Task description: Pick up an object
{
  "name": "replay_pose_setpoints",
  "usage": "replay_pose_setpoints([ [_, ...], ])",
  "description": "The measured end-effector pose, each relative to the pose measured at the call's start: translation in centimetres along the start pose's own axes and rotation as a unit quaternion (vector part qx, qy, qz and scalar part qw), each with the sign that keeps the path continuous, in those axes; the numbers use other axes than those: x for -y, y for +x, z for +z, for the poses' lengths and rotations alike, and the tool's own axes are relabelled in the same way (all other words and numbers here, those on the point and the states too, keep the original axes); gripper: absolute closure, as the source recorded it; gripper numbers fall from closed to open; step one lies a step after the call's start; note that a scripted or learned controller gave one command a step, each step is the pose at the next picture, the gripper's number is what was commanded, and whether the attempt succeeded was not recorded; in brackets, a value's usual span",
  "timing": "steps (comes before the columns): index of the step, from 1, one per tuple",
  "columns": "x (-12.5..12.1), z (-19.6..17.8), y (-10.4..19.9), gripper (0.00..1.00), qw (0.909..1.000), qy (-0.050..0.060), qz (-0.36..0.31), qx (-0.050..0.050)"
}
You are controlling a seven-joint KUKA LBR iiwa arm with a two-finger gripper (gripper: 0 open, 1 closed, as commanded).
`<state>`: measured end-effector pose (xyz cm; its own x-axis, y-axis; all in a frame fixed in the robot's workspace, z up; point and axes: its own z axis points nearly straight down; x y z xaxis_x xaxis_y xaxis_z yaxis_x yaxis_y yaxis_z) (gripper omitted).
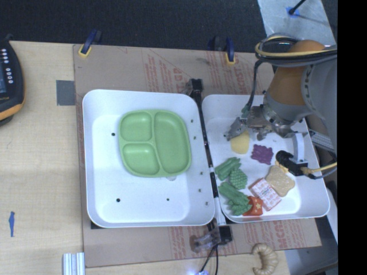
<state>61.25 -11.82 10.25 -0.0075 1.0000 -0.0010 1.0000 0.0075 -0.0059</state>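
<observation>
**Claw low over right bin, yellow piece just below it**

Table (46, 171) carried 2 white bins side by side. Left bin (103, 199) held a green 3-compartment plate (155, 142). Right bin (312, 202) held the small items. Arm (292, 82) reached in from the right, with the claw (249, 129) low in the bin's upper part. Whether its fingers stood wide or narrow could not be told. A pale yellow piece (240, 144) lay just beneath the claw, contact unclear. Nearby lay a purple piece (262, 153), green pieces (231, 179), a toast slice (280, 180) and a red piece (254, 207).
</observation>
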Motion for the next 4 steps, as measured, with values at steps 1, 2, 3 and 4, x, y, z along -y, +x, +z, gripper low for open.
replay_pose_setpoints([
  [1,0.0,1.1,-1.0,0.00,1.0000,-0.001,0.002,0.000],
  [2,-0.1,-0.1,-1.1,1.00,1.0000,-0.001,0.001,0.000],
  [3,-0.1,0.0,-1.1,0.00,1.0000,0.000,0.001,0.000],
  [4,-1.4,1.1,-1.7,0.00,1.0000,-0.003,0.001,0.000],
])
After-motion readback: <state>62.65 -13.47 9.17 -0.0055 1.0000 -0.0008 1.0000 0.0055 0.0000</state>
